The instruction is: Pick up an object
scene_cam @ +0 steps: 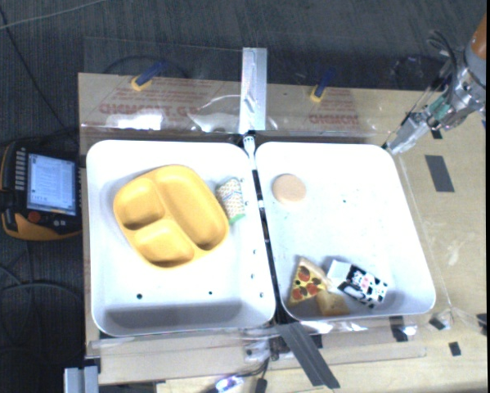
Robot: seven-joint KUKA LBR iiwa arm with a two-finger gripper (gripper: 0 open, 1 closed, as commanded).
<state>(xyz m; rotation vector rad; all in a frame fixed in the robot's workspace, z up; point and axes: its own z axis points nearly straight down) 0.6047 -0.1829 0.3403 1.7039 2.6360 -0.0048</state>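
In the right bin (392, 219) a round tan disc (289, 188) lies near the back left corner. A pizza slice toy (308, 283) and a black-and-white patterned block (361, 284) rest by the front wall. The left bin (105, 244) holds a yellow divided tray (171, 214) and a small speckled object with a green tip (231, 198). My gripper (408, 135) hangs at the upper right, outside the right bin's back right corner, away from every object.
A handheld pendant with a lit screen (42, 188) lies left of the bins. Clear plastic sheeting held by blue clips (150, 75) covers the bench behind the bins. A metal divider post (253, 80) stands at the back between them.
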